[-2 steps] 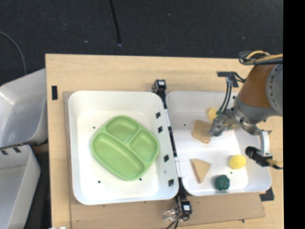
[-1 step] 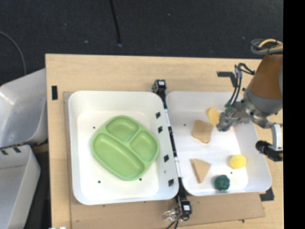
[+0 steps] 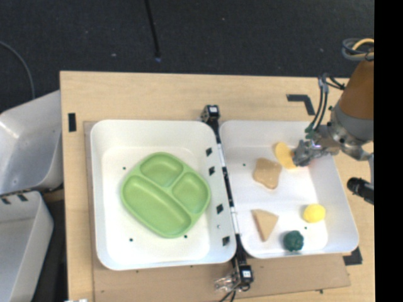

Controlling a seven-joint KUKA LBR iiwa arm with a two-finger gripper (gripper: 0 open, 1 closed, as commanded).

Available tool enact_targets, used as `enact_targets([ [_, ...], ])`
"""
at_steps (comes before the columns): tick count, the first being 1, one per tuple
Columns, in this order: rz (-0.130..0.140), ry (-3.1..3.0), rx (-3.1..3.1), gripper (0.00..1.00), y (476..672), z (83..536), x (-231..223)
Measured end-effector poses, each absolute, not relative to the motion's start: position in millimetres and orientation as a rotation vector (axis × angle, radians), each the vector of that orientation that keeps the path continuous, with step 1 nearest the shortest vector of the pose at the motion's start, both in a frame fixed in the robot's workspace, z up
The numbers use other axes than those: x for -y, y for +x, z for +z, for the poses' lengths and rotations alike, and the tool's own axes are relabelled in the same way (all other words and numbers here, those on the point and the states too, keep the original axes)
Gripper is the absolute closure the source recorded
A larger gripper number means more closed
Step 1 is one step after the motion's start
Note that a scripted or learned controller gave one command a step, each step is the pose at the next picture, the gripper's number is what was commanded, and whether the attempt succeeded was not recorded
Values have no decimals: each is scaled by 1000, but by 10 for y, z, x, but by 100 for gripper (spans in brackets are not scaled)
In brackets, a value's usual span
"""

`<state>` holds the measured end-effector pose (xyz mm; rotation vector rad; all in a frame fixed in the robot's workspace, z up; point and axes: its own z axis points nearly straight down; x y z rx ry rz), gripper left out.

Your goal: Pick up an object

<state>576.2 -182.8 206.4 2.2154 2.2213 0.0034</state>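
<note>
Partly masking the yellow piece [image 3: 283, 154], the claw [image 3: 303, 152] blurs; its spread cannot be told.

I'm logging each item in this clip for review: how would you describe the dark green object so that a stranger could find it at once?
Start at the right-hand shallow white bin, the one without the green divided plate. Go to its near edge, towards the right corner, where a small dark green round object lies just below a yellow ball and right of a tan wedge. It is the darkest item in that bin.
</note>
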Motion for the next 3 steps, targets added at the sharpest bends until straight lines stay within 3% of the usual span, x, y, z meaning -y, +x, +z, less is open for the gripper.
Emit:
enact_targets([
  [3,4,2213,-2228,100,5954,2326,445],
])
